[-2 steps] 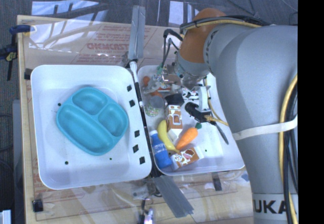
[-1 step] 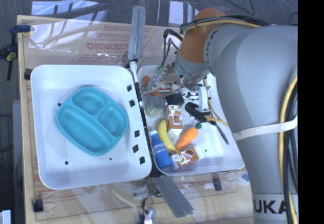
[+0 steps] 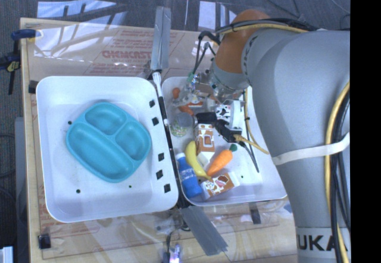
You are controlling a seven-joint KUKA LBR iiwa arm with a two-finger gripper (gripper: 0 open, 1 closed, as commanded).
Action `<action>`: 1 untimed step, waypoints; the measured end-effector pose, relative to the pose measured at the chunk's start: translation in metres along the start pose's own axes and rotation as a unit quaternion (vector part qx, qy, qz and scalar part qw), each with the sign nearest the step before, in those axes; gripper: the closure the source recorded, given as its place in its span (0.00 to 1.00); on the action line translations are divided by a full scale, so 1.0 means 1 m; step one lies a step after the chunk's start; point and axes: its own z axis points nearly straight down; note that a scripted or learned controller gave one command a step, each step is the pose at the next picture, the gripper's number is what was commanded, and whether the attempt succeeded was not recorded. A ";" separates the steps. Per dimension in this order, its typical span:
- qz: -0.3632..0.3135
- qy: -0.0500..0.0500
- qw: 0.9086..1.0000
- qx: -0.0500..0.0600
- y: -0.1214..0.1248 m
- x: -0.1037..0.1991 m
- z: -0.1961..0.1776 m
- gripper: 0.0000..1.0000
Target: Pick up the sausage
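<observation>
Arm [image 3: 297, 95] comes in from the right, bulky smooth grey casing with the orange band [image 3: 238, 47] bent down over the far end of the right bin [image 3: 262, 187]; gripper [image 3: 196, 92] sits low among the clutter at that bin's upper left, wrapped in cables; can't tell its state from this angle. Sausage: can't pick it out for certain; a small reddish-orange piece [image 3: 176, 94] lies just left of the gripper near the bin's back wall, too small to identify. Rest of the right bin: clear round glass cup [image 3: 180, 124], glossy yellow banana [image 3: 194, 159] curved beside a tapered orange carrot [image 3: 219, 160] with a green tip, blue cylindrical bottle [image 3: 187, 177] along the left wall, small printed carton [image 3: 205, 137] standing above the banana, another printed packet [image 3: 221, 184] lying flat near the front. Left bin [image 3: 53, 196] is smooth white plastic, shallow, rounded corners; holds a teal moulded plate [image 3: 107, 141] with three compartments, set at a slant near the centre.
</observation>
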 end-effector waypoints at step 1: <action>0.000 0.000 1.000 0.000 0.000 0.000 0.000 0.00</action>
